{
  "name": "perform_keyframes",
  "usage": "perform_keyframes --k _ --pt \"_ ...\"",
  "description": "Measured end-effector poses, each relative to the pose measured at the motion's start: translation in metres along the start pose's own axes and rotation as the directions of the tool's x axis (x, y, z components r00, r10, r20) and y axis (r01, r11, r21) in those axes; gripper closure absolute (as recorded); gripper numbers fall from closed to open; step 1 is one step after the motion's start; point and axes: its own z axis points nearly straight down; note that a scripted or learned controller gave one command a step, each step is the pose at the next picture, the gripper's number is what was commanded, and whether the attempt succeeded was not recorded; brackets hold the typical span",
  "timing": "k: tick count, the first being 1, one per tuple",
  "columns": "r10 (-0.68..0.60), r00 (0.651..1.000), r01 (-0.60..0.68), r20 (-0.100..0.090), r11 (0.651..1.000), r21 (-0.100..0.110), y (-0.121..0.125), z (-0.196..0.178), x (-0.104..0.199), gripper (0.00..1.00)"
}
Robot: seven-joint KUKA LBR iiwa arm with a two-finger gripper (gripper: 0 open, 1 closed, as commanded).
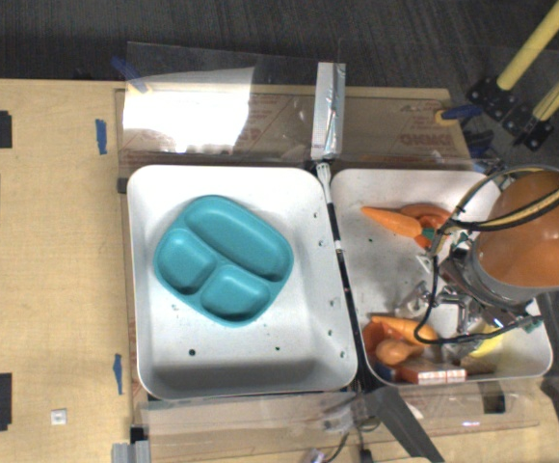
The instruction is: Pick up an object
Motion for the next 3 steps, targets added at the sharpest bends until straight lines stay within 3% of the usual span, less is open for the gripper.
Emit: perform_keyframes --k 1,2,3 --pt "0.177 0.984 -0.177 -0.004 0.984 -0.004 -0.06 0.002 -0.052 0.0" --pt "0.172 0.985 -0.172 0.003 0.985 0.001 -0.027 0.0 0.0 0.0" --pt "0.303 0.953 -0.303 -0.003 0.953 -0.004 -0.067 0.003 -0.107 0.0"
